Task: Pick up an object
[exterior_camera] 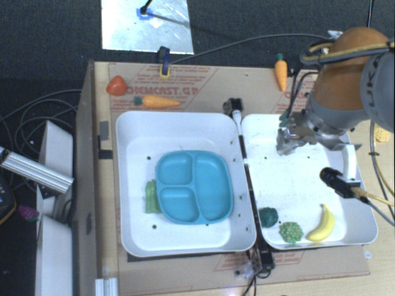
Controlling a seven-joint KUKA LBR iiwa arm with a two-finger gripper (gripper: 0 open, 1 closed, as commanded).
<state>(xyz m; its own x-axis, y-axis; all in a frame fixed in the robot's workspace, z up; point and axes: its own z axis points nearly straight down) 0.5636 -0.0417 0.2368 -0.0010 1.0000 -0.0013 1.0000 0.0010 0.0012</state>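
The gripper (287,142) hangs over the far left part of the right bin (296,184), close to the divider between the two bins. It shows as a blurred grey metal lump under the arm (342,85), and whether it is released or clenched cannot be told; nothing can be made out in its grasp.

The things to pick lie well apart from it, along the right bin's near edge: a dark teal lump (268,216) by the near left corner, a knobbly green floret (291,231) just beside it, and a banana (323,224) next along. What the teal lump is cannot be made out.

In the left bin (133,165) a blue divided plate (192,185) sits in the middle, with a pale green piece (151,197) touching its left edge, its shape unclear.

Outside the bins, on the bench's far side, lie a carrot (159,102), a red-orange rounded thing (116,86) and a second carrot (281,74)
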